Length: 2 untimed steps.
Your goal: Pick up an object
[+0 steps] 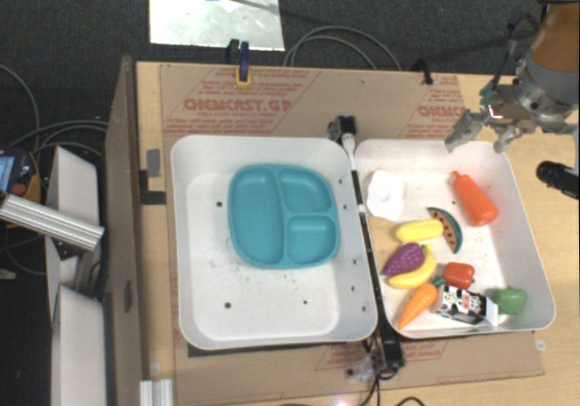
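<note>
Hovering above the right white bin's [535, 279] far right corner: grey two-finger gripper [483, 134], fingers spread apart, nothing between them. Right bin holds an orange plastic bottle [474, 198] near its far right edge, yellow toy corn [419, 231], purple toy grapes [405, 259], orange toy carrot [417, 304]. Left white bin [195, 241] holds a teal divided plate [283, 216].

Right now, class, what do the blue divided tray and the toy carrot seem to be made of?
Blue divided tray: probably moulded plastic, matte, with one even colour and rounded compartment edges. Toy carrot: likely plastic, smooth, with uniform orange colour; too small to be sure.
</note>
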Tool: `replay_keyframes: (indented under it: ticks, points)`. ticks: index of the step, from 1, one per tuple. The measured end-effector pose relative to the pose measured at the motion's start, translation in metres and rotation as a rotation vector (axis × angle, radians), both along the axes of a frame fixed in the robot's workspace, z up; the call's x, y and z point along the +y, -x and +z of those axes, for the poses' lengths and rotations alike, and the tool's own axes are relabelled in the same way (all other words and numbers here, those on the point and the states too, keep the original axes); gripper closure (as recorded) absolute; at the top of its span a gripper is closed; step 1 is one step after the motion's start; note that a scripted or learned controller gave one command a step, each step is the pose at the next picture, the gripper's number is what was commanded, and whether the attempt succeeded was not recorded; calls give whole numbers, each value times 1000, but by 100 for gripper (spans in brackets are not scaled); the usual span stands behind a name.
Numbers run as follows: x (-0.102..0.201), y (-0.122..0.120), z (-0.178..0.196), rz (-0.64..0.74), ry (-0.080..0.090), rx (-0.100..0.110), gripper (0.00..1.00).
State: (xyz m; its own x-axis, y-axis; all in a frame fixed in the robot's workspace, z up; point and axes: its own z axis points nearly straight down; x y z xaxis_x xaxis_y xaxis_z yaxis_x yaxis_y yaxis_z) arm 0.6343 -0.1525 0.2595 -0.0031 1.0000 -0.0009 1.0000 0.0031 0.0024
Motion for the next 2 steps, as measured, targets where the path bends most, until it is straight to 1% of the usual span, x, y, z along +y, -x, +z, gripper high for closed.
replay_keyframes:
  ticks: [1,2]
  points:
    - [-24,50,-57,-5,-1,8,0]
    - [-25,37,-171,3,-15,3,0]
